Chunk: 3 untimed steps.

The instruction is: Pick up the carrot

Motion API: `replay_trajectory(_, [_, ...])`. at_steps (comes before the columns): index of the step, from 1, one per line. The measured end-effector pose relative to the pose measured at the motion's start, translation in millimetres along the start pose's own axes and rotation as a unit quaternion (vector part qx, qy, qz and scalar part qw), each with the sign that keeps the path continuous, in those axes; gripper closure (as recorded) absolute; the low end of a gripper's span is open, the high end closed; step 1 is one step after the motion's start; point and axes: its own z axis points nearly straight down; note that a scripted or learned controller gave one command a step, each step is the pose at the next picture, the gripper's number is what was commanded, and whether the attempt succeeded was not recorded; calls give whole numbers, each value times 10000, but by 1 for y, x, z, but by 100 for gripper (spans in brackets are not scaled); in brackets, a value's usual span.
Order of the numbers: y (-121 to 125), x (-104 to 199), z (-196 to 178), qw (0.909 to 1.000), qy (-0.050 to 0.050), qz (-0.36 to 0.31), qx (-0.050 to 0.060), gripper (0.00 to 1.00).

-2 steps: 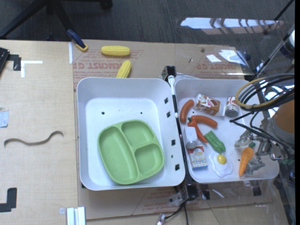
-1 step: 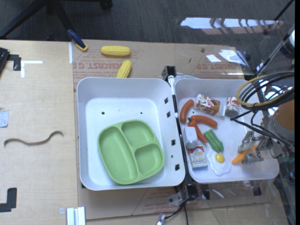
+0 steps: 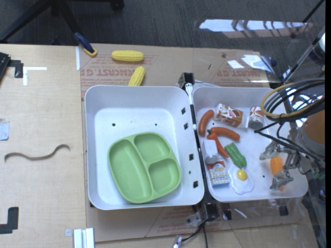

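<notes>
Two shallow white bins sit side by side on the brown cardboard-covered bench. The left bin (image 3: 95, 138) holds a light green plastic divided plate (image 3: 144, 166) with three compartments, lying slightly tilted toward its near side. The right bin (image 3: 258, 139) holds the toy food: two orange-red sausages, one (image 3: 205, 121) leaning near the far left wall and one (image 3: 224, 133) lying across just below it, a brown-and-white packet (image 3: 229, 114) and a small grey tin can (image 3: 255, 118) toward the far side, a green toy pepper (image 3: 235, 154) in the middle, a white fried egg with a yellow yolk (image 3: 241, 180) near the front wall, and a small printed carton (image 3: 219, 174) to the egg's left.

The small orange carrot (image 3: 277, 165) is at the right end of the right bin, sitting between the fingers of the metal two-finger gripper (image 3: 278, 166), which are closed around it; one finger (image 3: 269, 151) shows on its far side and the other on its near side.

Beyond the bins, two yellow toy corn cobs (image 3: 128, 56) (image 3: 136, 76) lie on the cardboard.
</notes>
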Motion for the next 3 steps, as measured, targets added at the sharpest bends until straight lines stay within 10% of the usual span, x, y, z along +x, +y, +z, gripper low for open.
replay_trajectory(1, [0, -3, -10, 10000, -25, -16, 14, 100])
replay_trajectory(2, [74, -4, -52, 9999, 22, -167, -17, 100])
replay_trajectory(3, [-4, -33, -223, 9805, 10, -1965, -19, 100])
